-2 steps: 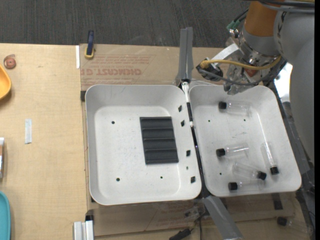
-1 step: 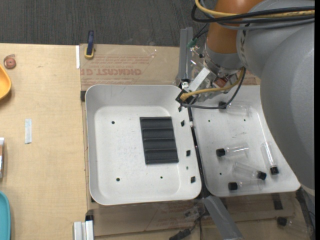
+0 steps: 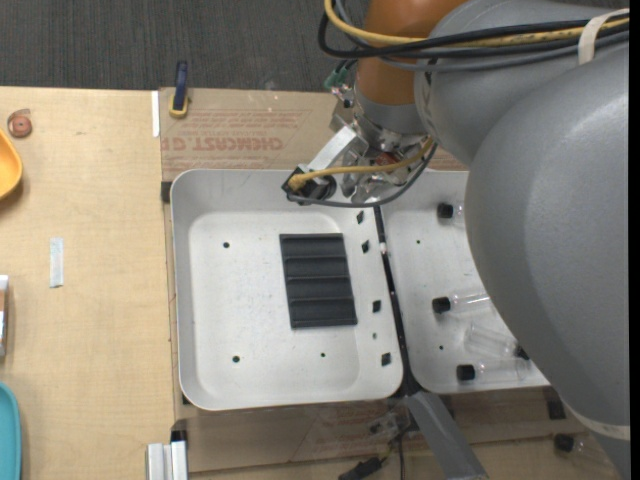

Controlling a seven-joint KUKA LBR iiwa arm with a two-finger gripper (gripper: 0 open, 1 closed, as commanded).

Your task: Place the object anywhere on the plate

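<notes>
Black ribbed object (image 3: 318,281) lies in left bin (image 3: 200,298), below gripper (image 3: 372,173).

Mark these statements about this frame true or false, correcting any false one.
1. A black ribbed object lies in the left bin. True.
2. The black ribbed object is between the gripper's fingers. False: it lies flat on the bin floor, apart from the gripper.
3. The arm covers much of the right bin. True.
4. A blue clamp sits inside the left bin. False: it is beyond the bin, at the cardboard's far edge.
</notes>
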